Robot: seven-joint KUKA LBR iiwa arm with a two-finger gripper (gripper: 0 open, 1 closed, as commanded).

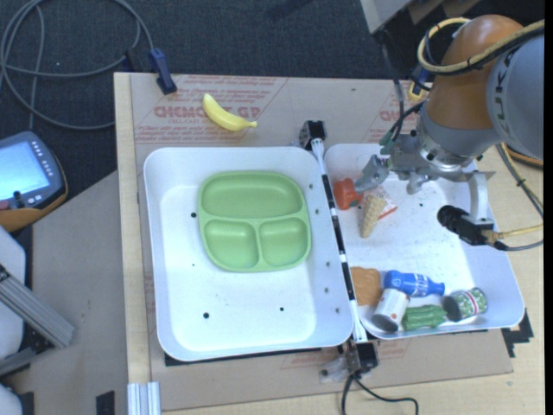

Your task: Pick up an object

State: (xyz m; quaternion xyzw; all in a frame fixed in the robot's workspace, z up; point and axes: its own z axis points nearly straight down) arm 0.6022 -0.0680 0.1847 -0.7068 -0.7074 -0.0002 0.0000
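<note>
**Gripper poised over the cone in the right bin**

The gripper [380, 169] sits at the upper middle of the right bin [497, 271], its fingers spread and holding nothing. Just below them lies a tan cone [371, 212], touching or nearly touching a red toy [345, 194] at its left. The cone looks light, stiff and tapered, likely to slip; a grasp across its wide end seems safest. At the bin's lower edge a blue bottle [413, 283], a green piece [422, 317] and a can [467, 303] crowd together. The wrist hides the bin's upper right corner. The green tray [255, 220] fills the left bin [173, 258].
</note>
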